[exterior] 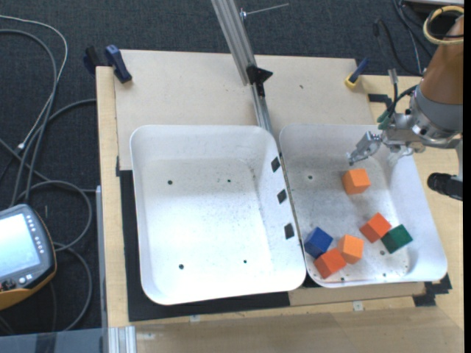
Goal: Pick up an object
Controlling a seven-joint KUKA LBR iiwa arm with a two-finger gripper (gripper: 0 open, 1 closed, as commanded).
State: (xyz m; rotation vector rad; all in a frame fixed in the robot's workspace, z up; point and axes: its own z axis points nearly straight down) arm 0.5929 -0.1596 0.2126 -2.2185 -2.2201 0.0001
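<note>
**Gripper above far end of right bin, nothing between its fingers**

Gripper [366,147]: sits over the far part of the right bin [423,197], reaching in from the right edge of the view. Metal fingertips point toward the bin's middle. No block is seen between them; whether they are parted or closed cannot be told from this slant. Behind it, the grey wrist and the orange band [447,68] of the arm.

Nearest object: a light orange cube [356,181], just below and beside the fingertips, resting on the bin floor, apart from the gripper. It stands alone, well apart from the other blocks.

Remaining blocks, all in the near part of the right bin:
- red-orange cube [375,226], toward the right wall
- green cube [397,238], just beside the red-orange one, nearer the right wall
- orange cube [352,248], close to centre of the cluster
- second red-orange cube [330,262], touching or almost touching the orange cube, nearest the front rim
- blue cube [318,240], near the bin's left wall, just beside the front red-orange cube

Left bin [143,219]: white floor speckled with dark flecks and a few small dark dots.

Surroundings: both bins sit on a pale bench board [184,87]. A metal rail [232,31] runs diagonally down from the top to the seam between the bins. A blue clamp [118,62] sits at the board's far left corner. A handheld pendant [22,252] lies on the dark floor at the left.
</note>
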